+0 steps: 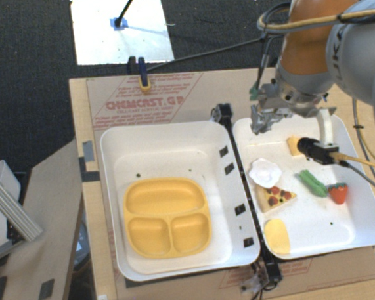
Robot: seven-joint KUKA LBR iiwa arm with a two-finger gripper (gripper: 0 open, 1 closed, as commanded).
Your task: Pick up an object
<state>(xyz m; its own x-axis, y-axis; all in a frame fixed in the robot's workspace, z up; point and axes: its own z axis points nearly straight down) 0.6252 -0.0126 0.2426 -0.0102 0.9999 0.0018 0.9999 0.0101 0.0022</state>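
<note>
Gripper (261, 123): hovering over the right bin (366, 228)'s far-left corner; finger spread unclear.
Pizza slice (275, 197): lying nearer the front, well apart.

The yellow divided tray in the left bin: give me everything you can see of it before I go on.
The yellow divided tray looks like smooth moulded plastic, rounded at the corners. It has three compartments: one wide one across the far side and two smaller ones side by side on the near side. Nothing lies in them. It sits flat, right way up, on the floor of the left white bin, towards its near edge. Only the bin floor touches it.
</note>
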